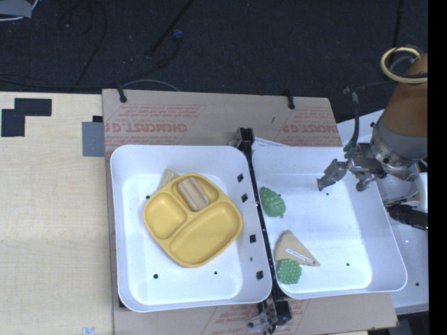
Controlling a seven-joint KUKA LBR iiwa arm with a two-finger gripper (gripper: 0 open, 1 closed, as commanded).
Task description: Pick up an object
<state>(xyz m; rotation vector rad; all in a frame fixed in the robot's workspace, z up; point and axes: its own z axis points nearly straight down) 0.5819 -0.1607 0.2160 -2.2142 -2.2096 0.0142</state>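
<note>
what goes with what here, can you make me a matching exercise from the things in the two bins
Things:
1. yellow divided plate
2. tan bread piece
3. wedge sandwich
4. gripper

Places:
a. over the right bin's upper right part
b. in the right bin, just above a green broccoli piece
c. in the plate's top compartment
d. flat in the left bin

Pairs: 1-d, 2-c, 3-b, 4-a
</note>
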